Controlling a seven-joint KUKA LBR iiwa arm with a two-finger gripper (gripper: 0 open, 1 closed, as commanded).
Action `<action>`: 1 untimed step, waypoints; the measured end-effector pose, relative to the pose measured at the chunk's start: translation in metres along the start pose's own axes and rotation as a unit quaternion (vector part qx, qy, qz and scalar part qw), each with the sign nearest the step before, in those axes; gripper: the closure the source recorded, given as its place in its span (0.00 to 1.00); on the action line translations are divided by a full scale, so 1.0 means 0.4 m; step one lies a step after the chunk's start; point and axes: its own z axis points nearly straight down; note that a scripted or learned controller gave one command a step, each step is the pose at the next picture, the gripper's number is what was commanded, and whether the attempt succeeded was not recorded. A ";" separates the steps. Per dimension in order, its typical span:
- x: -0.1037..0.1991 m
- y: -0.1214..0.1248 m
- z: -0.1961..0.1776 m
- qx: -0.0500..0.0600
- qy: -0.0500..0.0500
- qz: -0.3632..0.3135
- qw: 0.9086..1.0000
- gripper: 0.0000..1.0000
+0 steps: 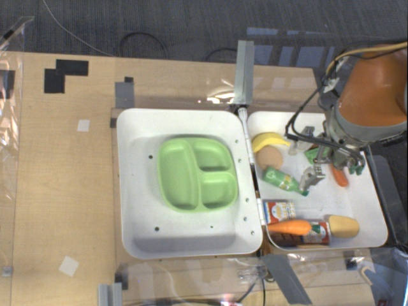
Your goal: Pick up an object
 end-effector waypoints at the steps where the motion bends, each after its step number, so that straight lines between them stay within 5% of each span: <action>1: 0.067 -0.197 0.134 0.001 0.002 -0.048 0.999 0.00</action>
